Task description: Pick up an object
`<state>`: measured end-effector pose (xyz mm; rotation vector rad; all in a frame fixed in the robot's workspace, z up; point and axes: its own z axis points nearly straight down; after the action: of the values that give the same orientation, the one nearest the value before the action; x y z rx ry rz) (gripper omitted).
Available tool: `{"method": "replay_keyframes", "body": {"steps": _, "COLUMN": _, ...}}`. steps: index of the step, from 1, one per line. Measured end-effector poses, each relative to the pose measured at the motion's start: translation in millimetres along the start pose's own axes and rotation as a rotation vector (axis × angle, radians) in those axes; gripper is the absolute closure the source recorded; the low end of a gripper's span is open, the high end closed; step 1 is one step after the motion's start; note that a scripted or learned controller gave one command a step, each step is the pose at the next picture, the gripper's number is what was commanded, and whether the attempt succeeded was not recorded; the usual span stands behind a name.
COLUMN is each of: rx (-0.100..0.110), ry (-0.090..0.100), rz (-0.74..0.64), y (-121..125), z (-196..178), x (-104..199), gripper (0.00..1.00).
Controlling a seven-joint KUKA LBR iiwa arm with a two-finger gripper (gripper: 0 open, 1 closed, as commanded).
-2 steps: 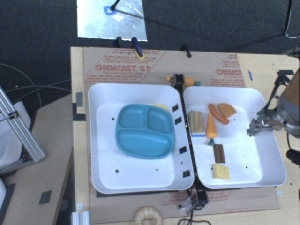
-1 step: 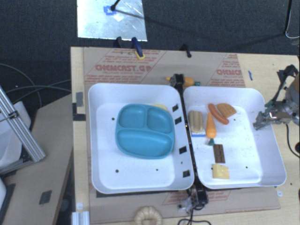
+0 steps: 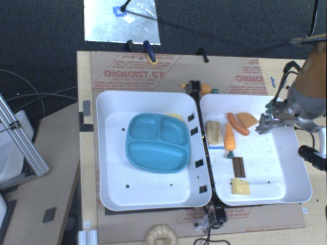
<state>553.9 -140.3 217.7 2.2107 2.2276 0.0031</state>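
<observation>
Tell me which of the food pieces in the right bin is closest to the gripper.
The tan, fan-shaped piece at the bin's far side, beside the red sausage. It lies just left of the gripper; the carrot, chocolate bar and cheese sit farther away.

Grey arm [image 3: 306, 108] with an orange band – black cable looped alongside – ending in a metallic tool [image 3: 265, 122].

Even, bright overhead light; white bins [image 3: 153, 98] nearly glare, image soft, shadows faint.
</observation>
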Motion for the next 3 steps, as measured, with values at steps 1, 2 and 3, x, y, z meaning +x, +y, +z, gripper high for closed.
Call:
{"method": "replay_keyframes", "body": {"steps": 1, "rx": -0.002, "ry": 0.002, "rz": -0.002, "y": 36, "z": -12, "x": 43, "gripper": 1.00}}
{"method": "replay_keyframes", "body": {"steps": 2, "rx": -0.001, "ry": 0.003, "rz": -0.002, "y": 60, "z": -18, "x": 95, "gripper": 1.00}}
{"method": "replay_keyframes", "body": {"steps": 3, "rx": 0.002, "ry": 0.000, "rz": 0.001, "y": 65, "z": 3, "x": 109, "gripper": 1.00}}
